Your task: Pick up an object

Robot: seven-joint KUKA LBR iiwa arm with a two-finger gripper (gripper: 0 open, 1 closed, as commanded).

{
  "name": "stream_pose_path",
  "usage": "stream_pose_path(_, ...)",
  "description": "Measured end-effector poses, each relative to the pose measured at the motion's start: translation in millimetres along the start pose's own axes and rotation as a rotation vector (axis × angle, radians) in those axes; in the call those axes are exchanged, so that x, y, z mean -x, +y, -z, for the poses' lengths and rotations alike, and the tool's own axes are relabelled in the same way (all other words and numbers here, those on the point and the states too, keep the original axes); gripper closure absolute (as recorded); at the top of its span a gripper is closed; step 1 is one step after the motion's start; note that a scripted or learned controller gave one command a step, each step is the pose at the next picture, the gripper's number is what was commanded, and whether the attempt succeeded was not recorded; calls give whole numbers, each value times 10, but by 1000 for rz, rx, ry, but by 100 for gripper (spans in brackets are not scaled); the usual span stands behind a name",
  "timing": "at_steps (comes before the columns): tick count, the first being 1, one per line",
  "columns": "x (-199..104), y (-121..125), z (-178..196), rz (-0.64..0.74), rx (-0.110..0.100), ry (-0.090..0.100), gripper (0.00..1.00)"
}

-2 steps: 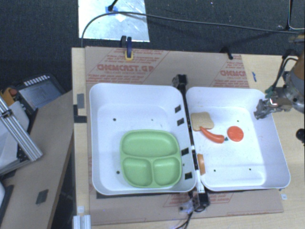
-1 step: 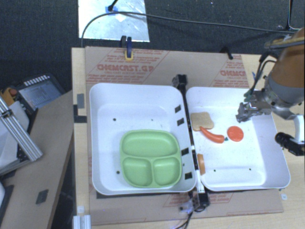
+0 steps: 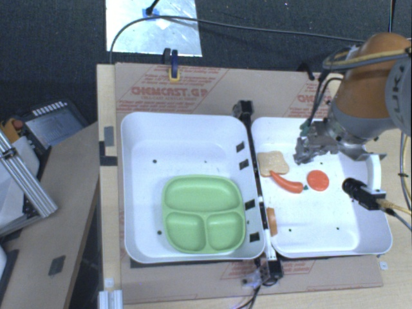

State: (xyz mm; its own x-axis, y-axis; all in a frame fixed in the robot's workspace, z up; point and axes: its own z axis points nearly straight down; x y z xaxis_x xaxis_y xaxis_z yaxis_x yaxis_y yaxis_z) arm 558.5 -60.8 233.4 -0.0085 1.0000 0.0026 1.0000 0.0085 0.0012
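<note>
My end effector [image 3: 308, 152] hangs low over the right bin [image 3: 335, 237], just above the bread slice [image 3: 272, 163], red chili pepper [image 3: 286, 183] and tomato slice [image 3: 317, 180]; whether it is clenched or released I cannot tell. A green divided plate [image 3: 203, 212] sits in the left bin [image 3: 148, 172]

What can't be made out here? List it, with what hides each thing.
- Gripper, camera view: fingertips are dark and small under the wrist, so their state is unreadable.
- Orange piece at the right bin's left wall: partly hidden by the divider clips, shape unclear.
- Arm's upper part: cut off by the right edge.
- Toast slice: texture blurred.
</note>
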Motion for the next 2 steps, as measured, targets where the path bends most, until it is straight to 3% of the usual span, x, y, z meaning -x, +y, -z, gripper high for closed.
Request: stream_pose_path(2,-1026,-149,126,1,1,0,100)
